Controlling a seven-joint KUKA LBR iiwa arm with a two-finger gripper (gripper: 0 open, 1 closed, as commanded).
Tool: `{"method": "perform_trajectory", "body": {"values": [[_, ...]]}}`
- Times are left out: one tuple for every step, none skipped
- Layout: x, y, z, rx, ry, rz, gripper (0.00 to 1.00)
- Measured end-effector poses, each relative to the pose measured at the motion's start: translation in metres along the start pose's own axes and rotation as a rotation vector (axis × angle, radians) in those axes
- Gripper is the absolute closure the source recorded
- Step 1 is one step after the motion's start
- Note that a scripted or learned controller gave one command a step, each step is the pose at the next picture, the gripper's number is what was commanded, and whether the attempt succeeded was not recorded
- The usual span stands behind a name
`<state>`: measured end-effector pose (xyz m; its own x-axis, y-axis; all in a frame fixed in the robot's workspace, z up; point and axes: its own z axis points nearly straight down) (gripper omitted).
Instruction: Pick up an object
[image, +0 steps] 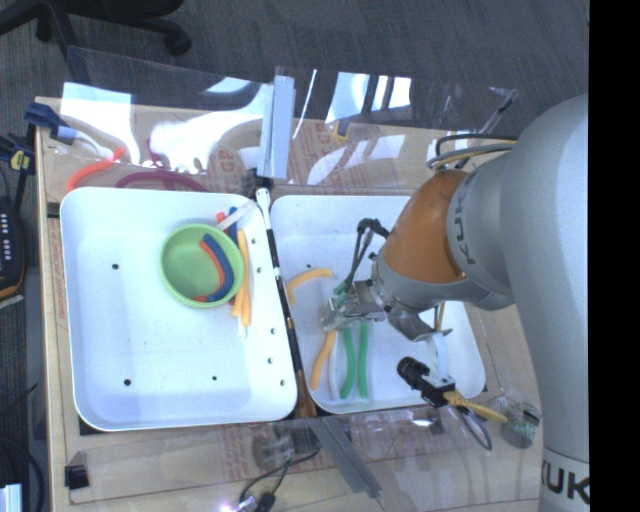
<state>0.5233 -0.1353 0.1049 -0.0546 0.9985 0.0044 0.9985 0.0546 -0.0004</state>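
The grey arm (520, 220) comes in from the right and bends down over the right bin (300, 225). Its orange band sits above the wrist. The claw (345, 312) is low in this bin, just above the green-handled pliers (352, 360); if it is apart or together I cannot tell. A thin, curved yellow piece (308, 278) lies near, and another yellow strip (322, 358) is beside the pliers. In the left bin (120, 330), a round green bowl (190, 262) of smooth plastic holds red and blue pieces.
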Motion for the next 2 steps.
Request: {"method": "perform_trajectory", "body": {"values": [[-0.0007,-0.0008,0.0011,0.003,-0.002,0.000,0.00],[-0.0005,-0.0004,-0.0082,0.001,-0.004,-0.003,1.00]]}}
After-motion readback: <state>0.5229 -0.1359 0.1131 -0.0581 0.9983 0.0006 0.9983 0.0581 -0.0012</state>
